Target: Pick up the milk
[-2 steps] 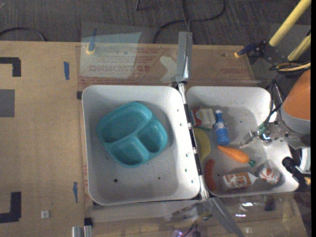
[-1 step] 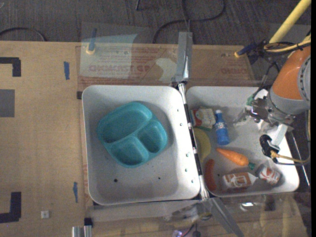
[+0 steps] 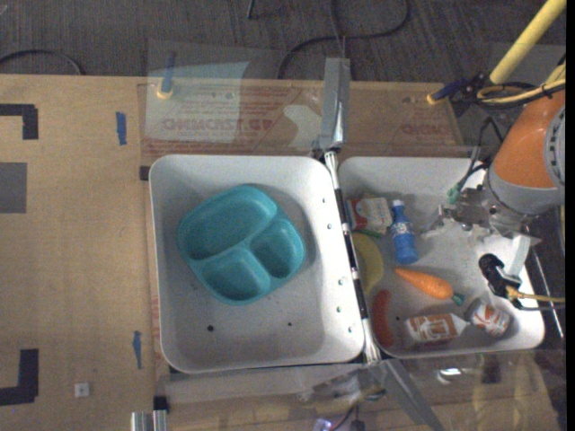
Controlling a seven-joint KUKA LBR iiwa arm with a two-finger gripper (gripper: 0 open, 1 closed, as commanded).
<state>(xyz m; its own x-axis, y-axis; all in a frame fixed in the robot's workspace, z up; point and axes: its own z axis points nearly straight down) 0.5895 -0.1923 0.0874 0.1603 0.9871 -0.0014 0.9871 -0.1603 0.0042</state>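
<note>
In the right bin [image 3: 530, 335], a small blue bottle with a white cap [image 3: 403, 233] lies near the middle; it looks like the milk. A red and white packet [image 3: 369, 213] lies just left of it. My gripper [image 3: 460, 212] hangs over the upper right part of that bin, a short way right of the blue bottle and apart from it. Nothing shows held in it. The grey arm with its orange band [image 3: 532, 151] reaches in from the right.
The right bin also holds a banana [image 3: 367, 264], a carrot [image 3: 425, 284], a red sausage [image 3: 382, 318], a lying labelled bottle [image 3: 435, 327] and a small can [image 3: 490, 317]. In the left bin [image 3: 180, 330] sits a teal divided plate [image 3: 240, 242].
</note>
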